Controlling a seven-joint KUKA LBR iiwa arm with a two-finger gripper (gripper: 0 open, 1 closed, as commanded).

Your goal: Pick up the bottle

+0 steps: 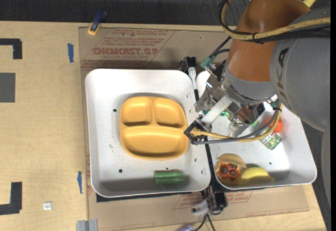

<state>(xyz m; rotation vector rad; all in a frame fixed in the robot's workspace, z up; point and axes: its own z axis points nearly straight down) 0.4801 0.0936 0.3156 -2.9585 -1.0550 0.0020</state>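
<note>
glossy plastic yellow tray [153, 126], matt white bin [105, 119]

A single fixed camera sits above the tabletop [42, 119], looking down at a slant from moderate height. It takes in both white bins [100, 119] side by side, with the arm [268, 30] coming in from the right.

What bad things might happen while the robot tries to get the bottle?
The arm covers much of the right bin, so I cannot spot a bottle; it may grab the wrong thing, like the yellow fruit. Its loose yellow cable hangs near the wall between the bins and could snag there.
</note>
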